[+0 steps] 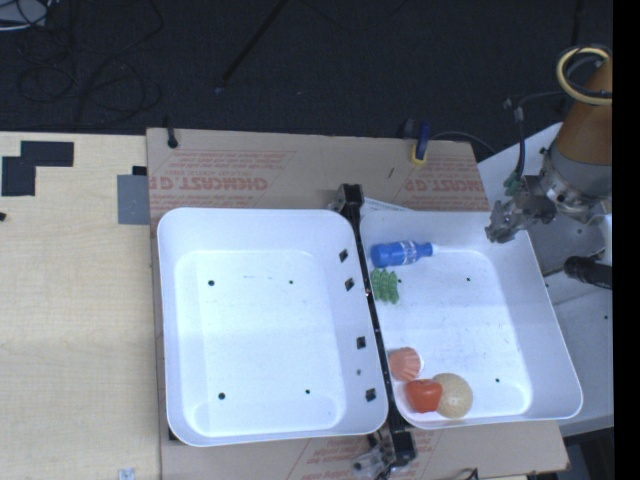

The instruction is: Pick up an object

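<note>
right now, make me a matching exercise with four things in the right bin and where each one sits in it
Things:
1. blue bottle
2. green item
3. red ball
4. cream ball

Places:
A. near corner, right of its round neighbour
B. far left, lying on its side
C. near corner, between the peach piece and the pale ball
D. by the left wall, just below the bottle

Pairs: 1-B, 2-D, 3-C, 4-A

Right bin (pixel 520 298): bottle (pixel 401 254) at rear left | toy sprig (pixel 385 286) just before it | three round items (pixel 430 383) clustered at front left | left bin (pixel 200 258) alongside.
</note>
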`<control>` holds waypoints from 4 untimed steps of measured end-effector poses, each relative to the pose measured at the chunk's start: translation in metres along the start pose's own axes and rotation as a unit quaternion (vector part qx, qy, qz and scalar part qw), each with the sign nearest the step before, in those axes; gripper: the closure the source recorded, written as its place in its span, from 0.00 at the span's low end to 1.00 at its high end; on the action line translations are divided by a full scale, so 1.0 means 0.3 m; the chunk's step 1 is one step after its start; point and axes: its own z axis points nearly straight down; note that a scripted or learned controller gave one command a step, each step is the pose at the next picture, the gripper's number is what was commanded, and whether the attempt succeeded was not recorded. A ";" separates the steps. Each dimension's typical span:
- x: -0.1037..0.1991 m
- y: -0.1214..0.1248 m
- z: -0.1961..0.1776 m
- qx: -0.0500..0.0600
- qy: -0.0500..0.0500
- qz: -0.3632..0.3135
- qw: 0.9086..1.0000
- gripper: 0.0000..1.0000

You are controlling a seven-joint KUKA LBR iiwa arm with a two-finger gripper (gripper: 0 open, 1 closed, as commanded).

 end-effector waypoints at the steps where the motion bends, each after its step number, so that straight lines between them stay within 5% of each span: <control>1: 0.226 -0.208 -0.156 0.004 0.002 -0.001 1.000 1.00; 2: 0.028 -0.106 -0.059 0.003 0.000 0.002 1.000 1.00; 3: 0.004 -0.089 0.036 0.004 0.001 0.001 1.000 1.00; 4: 0.243 -0.144 0.056 0.005 0.003 -0.002 1.000 1.00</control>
